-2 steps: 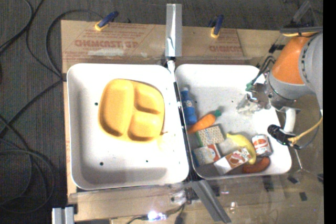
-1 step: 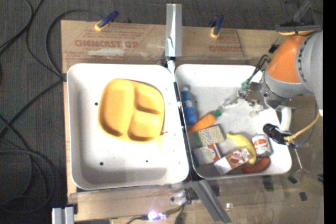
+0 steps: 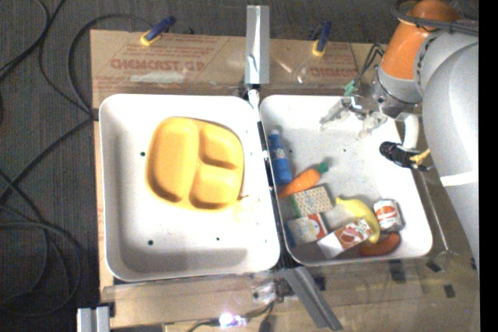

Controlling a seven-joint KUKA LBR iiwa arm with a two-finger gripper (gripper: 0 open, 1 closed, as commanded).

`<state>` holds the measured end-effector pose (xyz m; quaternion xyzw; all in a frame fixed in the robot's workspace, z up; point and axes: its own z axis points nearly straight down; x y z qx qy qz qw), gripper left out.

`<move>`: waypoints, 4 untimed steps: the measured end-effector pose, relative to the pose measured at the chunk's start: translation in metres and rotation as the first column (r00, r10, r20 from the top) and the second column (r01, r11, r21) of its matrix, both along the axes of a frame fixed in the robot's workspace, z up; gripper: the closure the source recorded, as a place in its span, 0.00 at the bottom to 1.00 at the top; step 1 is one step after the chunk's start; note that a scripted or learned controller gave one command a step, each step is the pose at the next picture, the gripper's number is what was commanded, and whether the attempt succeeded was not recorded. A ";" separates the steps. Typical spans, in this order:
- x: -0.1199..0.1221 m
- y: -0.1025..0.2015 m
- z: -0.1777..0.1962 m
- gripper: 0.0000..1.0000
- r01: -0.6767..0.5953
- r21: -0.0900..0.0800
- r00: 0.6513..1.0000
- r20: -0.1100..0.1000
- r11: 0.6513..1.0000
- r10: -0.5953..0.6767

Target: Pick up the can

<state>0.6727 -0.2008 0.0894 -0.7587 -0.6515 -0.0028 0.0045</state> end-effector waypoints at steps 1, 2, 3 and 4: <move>-0.105 0.003 0.001 0.00 0.069 -0.008 0.998 0.005 0.998 -0.069; -0.159 -0.004 0.005 0.00 0.103 0.000 0.994 0.022 0.995 -0.103; -0.175 -0.003 0.005 0.00 0.113 -0.003 0.993 0.029 0.994 -0.113; -0.176 -0.004 0.005 0.00 0.128 0.001 0.991 0.027 0.992 -0.128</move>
